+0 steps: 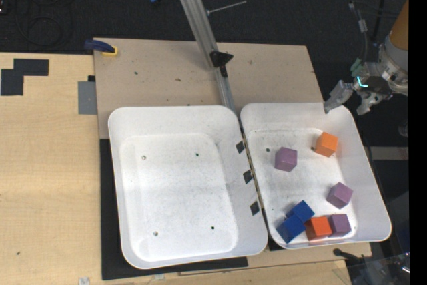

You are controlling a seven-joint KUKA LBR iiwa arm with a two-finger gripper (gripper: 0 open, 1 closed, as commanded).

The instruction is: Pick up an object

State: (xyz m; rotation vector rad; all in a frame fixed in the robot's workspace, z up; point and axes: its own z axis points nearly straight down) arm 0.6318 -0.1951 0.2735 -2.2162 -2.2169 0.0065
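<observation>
The gripper (351, 98) is hanging at the right side of the view, above the upper right corner of the right bin (373, 173), just outside its rim. Its 2 fingers are standing apart in a wide opening, and nothing is sitting between them. The orange band of the arm (399, 27) is showing higher up at the right edge.

Inside the right bin, 7 blocks are lying. An orange cube (326, 143) is resting near the upper right part, the closest one to the gripper but well apart from it. A purple cube (285, 159) is sitting to its left, near the middle of the bin. Another purple cube (339, 195) is lying lower, near the right wall. In the lower part, a group is staying close together: 2 blue blocks (295, 220) touching each other, then a second orange cube (319, 227) just beside them, and a third purple cube (340, 224) touching that orange one.

The left bin (127, 123) is lying beside the right one, with black clips (247, 176) between their rims. A metal rail (200, 27) is leaning over the bench (160, 73) behind the bins.
</observation>
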